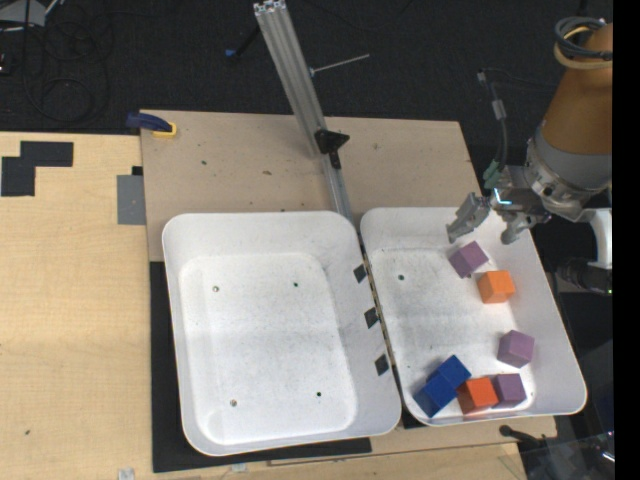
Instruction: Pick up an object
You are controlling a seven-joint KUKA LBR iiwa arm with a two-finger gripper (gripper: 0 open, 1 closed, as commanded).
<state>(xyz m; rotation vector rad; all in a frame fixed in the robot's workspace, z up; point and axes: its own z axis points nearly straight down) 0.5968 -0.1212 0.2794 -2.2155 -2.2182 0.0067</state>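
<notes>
A purple cube (468, 259) is lying in the right bin (420, 298) just below the gripper (490, 220), whose fingers are spreading apart with nothing between them, while an orange cube (496, 286) is sitting just beyond it.

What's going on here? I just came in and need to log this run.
A grey arm with an orange band hangs its two-finger gripper, fingers apart, over the far end of the right white bin, just above a purple cube. Nothing sits between the fingers. An orange cube lies beside it; four more blocks lie at the near end.
</notes>
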